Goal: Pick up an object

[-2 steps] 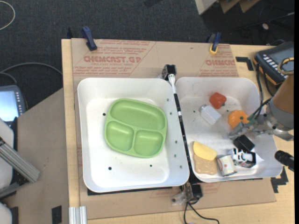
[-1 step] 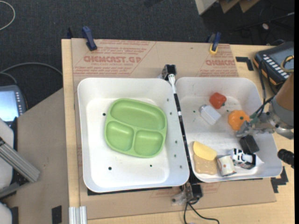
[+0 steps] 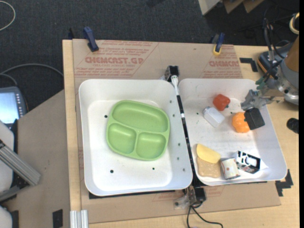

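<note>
Camera view, looking down at a slant. We see the claw (image 3: 252,117) low over the right bin (image 3: 274,141), near its right wall, arm coming in from the right. Its dark tip sits against the right side of an orange ball-like object (image 3: 240,123); we cannot tell whether the claw is released or clenched, nor whether the orange object is between its parts.

Just left of the claw and slightly farther back: a small red object (image 3: 221,101). Left of the claw, just beyond the orange object: a pale, whitish block (image 3: 213,116). Nearer the camera and left of the claw: a yellow wedge (image 3: 207,153) overlapping a tan slab (image 3: 208,168), with a small white cylinder (image 3: 229,167) touching the slab. Directly nearer the camera from the claw: a black-and-white item (image 3: 249,161).

Well left of the claw, the left bin (image 3: 90,141) holds a green divided plate (image 3: 138,129). Both bins rest on the worktop (image 3: 142,56).
</note>
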`<state>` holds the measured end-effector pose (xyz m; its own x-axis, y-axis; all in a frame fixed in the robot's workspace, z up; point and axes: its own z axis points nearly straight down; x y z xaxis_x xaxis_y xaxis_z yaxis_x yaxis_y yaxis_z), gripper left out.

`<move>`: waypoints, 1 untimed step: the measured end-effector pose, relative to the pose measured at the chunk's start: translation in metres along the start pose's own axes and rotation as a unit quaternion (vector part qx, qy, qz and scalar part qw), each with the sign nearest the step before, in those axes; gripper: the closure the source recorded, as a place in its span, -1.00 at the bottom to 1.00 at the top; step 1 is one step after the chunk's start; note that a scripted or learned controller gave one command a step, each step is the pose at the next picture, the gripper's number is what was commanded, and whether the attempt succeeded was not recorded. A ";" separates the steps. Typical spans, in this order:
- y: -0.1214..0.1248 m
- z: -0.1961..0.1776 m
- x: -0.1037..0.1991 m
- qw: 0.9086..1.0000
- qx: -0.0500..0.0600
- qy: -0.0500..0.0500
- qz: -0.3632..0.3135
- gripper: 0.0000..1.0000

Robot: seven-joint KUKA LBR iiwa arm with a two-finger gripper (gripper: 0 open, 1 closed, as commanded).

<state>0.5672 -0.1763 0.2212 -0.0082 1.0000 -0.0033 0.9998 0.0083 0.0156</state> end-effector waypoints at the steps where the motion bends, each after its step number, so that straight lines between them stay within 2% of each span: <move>1: -0.027 -0.062 0.064 1.000 0.004 0.002 0.000 1.00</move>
<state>0.5386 -0.1123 0.2829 -0.0076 1.0000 0.0003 0.9999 0.0076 0.0084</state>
